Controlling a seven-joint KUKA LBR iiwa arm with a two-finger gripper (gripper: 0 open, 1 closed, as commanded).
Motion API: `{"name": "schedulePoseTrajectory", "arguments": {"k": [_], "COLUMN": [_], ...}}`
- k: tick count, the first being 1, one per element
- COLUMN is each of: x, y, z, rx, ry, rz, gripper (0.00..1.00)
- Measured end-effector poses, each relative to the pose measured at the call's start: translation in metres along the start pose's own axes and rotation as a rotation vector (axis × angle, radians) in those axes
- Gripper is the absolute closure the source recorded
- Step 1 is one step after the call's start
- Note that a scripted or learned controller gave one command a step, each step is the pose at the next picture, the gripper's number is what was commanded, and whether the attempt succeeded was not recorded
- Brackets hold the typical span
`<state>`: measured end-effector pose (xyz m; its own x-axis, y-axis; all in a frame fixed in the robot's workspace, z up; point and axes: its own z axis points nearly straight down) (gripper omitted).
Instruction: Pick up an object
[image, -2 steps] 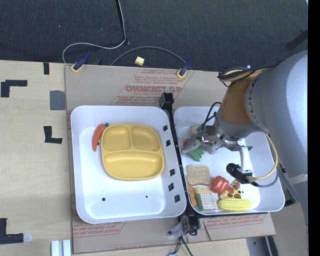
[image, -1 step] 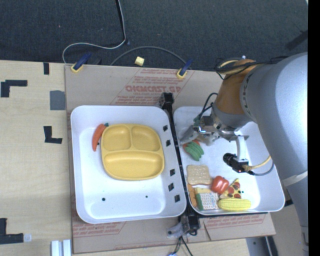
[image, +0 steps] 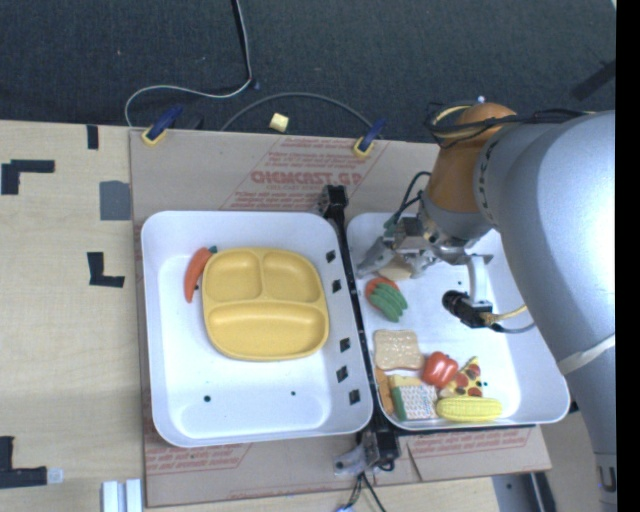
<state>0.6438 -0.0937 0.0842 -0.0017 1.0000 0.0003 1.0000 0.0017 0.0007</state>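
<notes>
My gripper (image: 388, 256) hangs over the far left corner of the right bin (image: 535, 385), with the grey arm and its orange band behind it. Just below it, on the bin floor, lies a green and orange toy vegetable (image: 386, 297). Toward the near side of that bin sit a tan cracker (image: 397, 348), a red pepper (image: 439, 368), a pizza slice (image: 469, 376), a yellow corn cob (image: 468, 408) and a pale waffle piece with a green strip (image: 412, 400). I see nothing held.
The left bin (image: 170, 400) holds a yellow divided plate (image: 265, 302) and an orange carrot (image: 195, 272) beside the plate's left edge. A black divider (image: 347, 300) runs between the bins. Cables and clamps lie on the cardboard behind them.
</notes>
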Motion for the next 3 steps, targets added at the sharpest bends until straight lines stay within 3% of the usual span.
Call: {"name": "schedulePoseTrajectory", "arguments": {"k": [1, 3], "x": [-0.019, -0.028], "y": [0.025, 0.009], "z": [0.0, -0.001], "rx": [0.0, 0.002], "ry": [-0.001, -0.003], "rz": [0.0, 0.002], "gripper": [0.0, 0.0]}}
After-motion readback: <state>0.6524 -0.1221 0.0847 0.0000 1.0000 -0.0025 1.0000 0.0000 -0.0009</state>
